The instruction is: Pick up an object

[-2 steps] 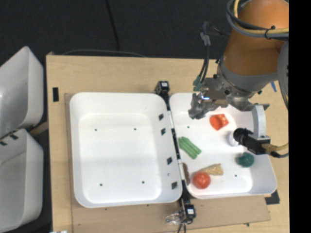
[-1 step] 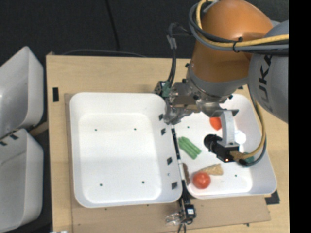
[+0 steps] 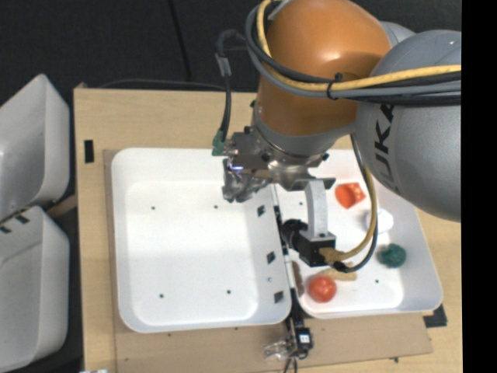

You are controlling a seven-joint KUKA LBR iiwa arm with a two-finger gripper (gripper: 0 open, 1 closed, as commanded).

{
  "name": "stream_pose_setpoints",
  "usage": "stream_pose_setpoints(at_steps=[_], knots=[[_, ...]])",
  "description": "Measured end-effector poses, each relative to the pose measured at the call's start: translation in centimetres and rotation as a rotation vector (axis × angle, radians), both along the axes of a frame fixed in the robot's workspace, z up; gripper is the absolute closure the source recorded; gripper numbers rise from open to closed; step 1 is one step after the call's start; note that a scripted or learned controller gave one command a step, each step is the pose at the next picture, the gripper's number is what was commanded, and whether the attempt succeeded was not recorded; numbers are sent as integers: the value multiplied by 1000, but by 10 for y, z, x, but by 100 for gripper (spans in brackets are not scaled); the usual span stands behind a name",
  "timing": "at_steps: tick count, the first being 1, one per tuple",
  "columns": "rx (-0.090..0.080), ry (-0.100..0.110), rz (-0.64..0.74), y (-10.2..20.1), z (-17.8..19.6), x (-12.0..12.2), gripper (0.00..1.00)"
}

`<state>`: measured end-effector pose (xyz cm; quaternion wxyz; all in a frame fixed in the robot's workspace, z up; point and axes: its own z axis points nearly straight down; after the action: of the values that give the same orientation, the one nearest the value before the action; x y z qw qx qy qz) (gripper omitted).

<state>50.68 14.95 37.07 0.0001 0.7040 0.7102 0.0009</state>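
My gripper [image 3: 238, 183] hangs over the upper right part of the left white bin [image 3: 140, 286], close to the divide between the two bins. Nothing shows between its tips. In the right white bin [image 3: 415, 290] lie an orange-red piece [image 3: 349, 195] near the wrist, a red ball [image 3: 322, 288] at the front, and a dark green object [image 3: 392, 255] toward the right side. A small white object [image 3: 384, 221] rests between the orange piece and the green one. The big orange and grey arm hides the back of the right bin.
The two bins meet along a ridge with black clips [image 3: 273, 259]. Both stand on a tan board [image 3: 93, 208]. White casings [image 3: 27, 208] sit off the bench at the left.
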Motion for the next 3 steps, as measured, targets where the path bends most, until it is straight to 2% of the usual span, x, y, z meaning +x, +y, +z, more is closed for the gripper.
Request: stream_pose_setpoints(at_steps=[1,3], knots=[[-5,6,-9,15,-84,45,100],[0,-3,-9,-3,-22,32,100]])
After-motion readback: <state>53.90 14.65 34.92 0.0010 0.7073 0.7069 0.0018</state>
